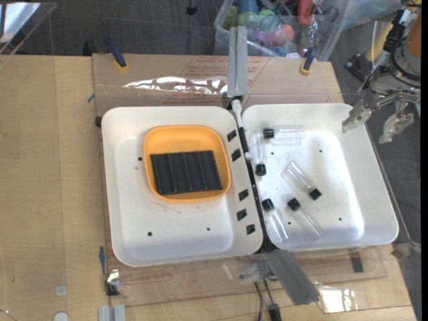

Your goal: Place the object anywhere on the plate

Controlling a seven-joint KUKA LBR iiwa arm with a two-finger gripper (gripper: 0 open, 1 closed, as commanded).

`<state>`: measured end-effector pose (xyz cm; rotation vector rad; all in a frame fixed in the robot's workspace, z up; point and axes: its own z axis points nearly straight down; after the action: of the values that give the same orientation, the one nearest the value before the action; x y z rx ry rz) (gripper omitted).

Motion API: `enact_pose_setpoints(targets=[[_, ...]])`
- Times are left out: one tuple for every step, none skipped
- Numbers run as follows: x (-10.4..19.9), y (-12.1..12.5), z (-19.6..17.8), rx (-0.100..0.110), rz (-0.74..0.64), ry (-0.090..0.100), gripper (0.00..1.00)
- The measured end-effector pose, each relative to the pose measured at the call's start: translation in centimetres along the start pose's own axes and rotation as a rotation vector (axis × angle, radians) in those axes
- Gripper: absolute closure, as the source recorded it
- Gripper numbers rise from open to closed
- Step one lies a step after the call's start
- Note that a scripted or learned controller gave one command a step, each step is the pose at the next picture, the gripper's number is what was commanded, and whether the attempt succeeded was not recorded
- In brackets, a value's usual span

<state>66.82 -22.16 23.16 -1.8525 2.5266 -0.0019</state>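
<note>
An orange plate point(188, 139) sits in the left bin point(127, 226), and a dark ribbed rectangular pad point(186, 172) lies flat on it. Several clear plastic tubes with black caps lie loose in the right bin point(361, 199): one near the back point(286, 136), one mid-bin point(299, 178), and two at the front point(306, 221). My gripper point(372, 123) hovers over the right bin's back right corner. It is open with nothing between its fingers, apart from every tube and far from the plate.
A raised divider with black clips point(242, 179) separates the two bins. A clear tub of coloured toys point(281, 12) stands behind the bench. Cables and the arm's hardware point(401, 52) crowd the upper right.
</note>
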Motion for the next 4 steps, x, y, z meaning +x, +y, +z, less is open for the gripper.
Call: enact_pose_setpoints(targets=[[0.0,0.0,-0.7,0.0,-0.317,-0.001,0.0],[-1.5,0.5,-0.6,-0.005,-0.626,-0.002,0.0],[-1.0,0.3,-2.2,-0.003,-0.8,-0.002,0.0],[-0.9,0.3,-1.8,-0.007,-0.879,-0.002,0.0]])
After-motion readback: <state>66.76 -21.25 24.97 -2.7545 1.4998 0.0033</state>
